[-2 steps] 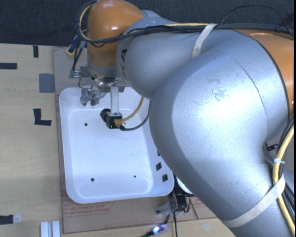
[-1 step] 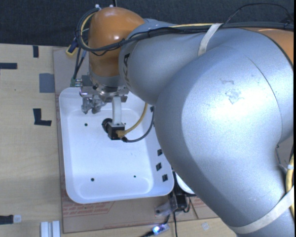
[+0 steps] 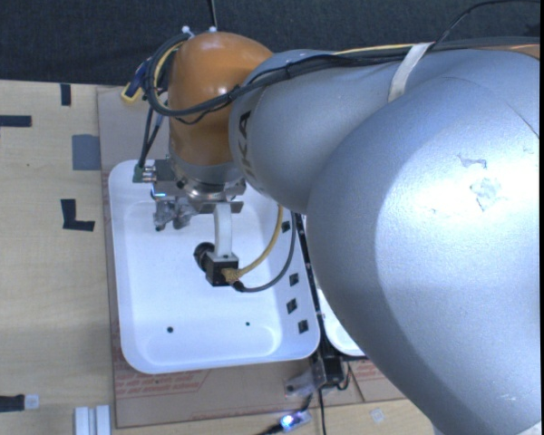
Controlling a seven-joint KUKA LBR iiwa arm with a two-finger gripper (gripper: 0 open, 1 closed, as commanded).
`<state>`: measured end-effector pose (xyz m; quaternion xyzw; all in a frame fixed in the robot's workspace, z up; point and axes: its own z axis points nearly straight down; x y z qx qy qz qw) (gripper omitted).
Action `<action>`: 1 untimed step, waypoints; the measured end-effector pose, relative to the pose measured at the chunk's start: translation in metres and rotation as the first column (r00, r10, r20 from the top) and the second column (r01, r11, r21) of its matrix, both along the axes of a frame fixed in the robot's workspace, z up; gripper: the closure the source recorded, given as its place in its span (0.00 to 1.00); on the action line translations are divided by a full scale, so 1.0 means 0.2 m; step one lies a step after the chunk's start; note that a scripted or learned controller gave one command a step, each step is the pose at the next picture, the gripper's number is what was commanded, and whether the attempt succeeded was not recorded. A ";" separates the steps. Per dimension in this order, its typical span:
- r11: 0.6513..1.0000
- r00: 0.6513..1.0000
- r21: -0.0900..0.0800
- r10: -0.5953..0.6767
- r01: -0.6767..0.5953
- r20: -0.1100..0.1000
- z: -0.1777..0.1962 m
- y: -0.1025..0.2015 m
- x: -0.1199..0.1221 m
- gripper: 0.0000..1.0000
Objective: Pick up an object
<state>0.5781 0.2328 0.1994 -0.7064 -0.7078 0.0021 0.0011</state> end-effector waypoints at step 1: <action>1.000 1.000 0.003 0.001 -0.001 0.011 0.27 0.00 0.35 1.00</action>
